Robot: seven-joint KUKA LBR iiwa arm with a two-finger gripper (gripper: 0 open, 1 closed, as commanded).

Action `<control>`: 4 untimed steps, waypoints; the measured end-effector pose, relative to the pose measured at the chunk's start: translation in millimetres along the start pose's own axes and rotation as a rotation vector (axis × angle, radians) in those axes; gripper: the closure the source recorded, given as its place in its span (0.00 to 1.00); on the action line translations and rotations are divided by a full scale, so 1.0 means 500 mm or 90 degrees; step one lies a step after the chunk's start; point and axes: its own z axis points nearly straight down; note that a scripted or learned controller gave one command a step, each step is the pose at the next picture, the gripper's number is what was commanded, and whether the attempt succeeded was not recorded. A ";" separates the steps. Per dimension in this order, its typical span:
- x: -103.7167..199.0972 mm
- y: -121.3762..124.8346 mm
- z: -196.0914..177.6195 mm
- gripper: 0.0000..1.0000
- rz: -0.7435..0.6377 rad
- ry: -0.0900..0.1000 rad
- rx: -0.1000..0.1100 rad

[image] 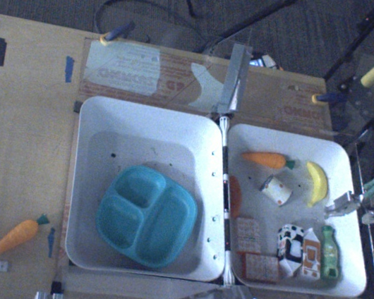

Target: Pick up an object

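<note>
A robot hand (346,203) shows at the right edge of the right white bin (356,168), small and pale, just over the rim. Whether it is open or closed cannot be told, and nothing can be seen held in it. The arm itself is mostly hidden at the right edge.

Inside the right bin lie a carrot (265,159), a banana (317,182) near the hand, a small white cup (276,190) tipped on its side, a black-and-white carton (291,244), an orange-and-white carton (310,254), a green bottle (330,253) and two waffles (254,249). The left white bin (105,124) holds a teal divided plate (147,215). A second carrot (16,236) lies on the wooden tabletop (15,151), left of the bins.
</note>
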 end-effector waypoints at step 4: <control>0.217 0.298 -0.006 1.00 -0.050 -0.002 -0.002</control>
